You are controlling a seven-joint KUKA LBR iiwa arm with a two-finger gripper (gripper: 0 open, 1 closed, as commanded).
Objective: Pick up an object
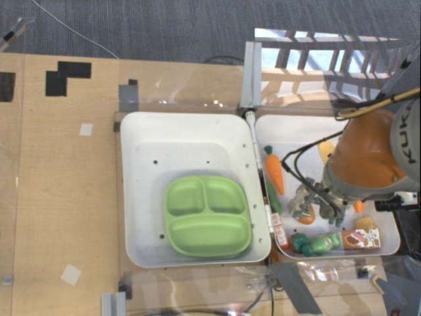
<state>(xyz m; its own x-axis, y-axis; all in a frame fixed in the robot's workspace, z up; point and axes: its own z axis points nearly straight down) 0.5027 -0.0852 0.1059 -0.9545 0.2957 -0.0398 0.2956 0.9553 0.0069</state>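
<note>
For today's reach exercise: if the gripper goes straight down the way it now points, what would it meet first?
Most likely the small orange-red round object lying right under the gripper in the right bin. Depth is hard to judge from above, so it could slip past onto the bin floor instead.

I see bright, even light; sun patches glare at the table's (59,196) far right edge; focus slightly soft.

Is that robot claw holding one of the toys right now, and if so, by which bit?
It cannot be told. The gripper is low in the right bin, right beside a small orange toy, but nothing clearly sits between its fingers.
</note>
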